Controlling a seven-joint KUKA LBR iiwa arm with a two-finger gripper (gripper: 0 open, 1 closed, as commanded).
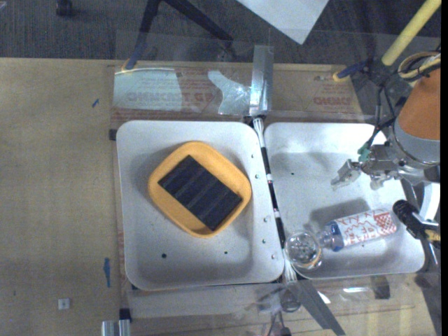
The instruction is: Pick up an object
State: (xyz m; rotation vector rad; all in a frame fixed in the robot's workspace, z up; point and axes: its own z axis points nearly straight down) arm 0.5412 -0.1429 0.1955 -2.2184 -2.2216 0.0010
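Observation:
A clear plastic bottle with a red and white label lies on its side at the front of the right bin. Its neck points left toward a clear round glass piece in the bin's front left corner. My gripper hangs over the right part of that bin, above and behind the bottle. It is open, with nothing between its fingers. A yellow pad with a black ribbed panel rests in the middle of the left bin.
A metal divider stands behind the seam between the two bins. Cables and a yellow rod hang at the back right near the arm's orange band. A black bracket sits at the right bin's right edge.

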